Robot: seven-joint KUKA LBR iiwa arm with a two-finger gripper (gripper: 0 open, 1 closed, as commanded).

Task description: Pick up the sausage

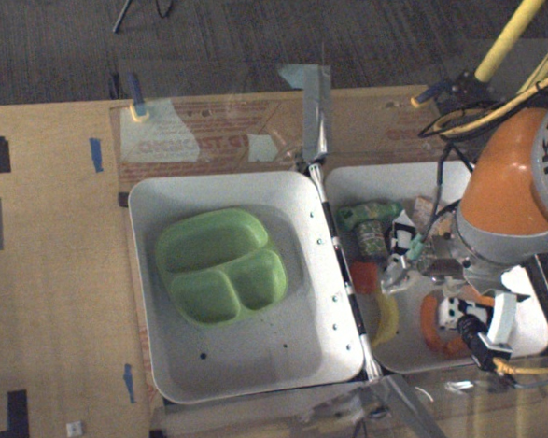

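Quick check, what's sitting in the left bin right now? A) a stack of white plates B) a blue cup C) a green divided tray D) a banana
C: the green divided tray lies in the left bin; the banana lies in the right bin.

The sausage (363, 277) is a short, thick piece of red-brown colour. It lies flat on the floor of the right bin, close to the bin's left wall, and just to the left of the claw (397, 272). It is near the claw tip, but whether they touch cannot be judged. Its right end is partly hidden by the claw.
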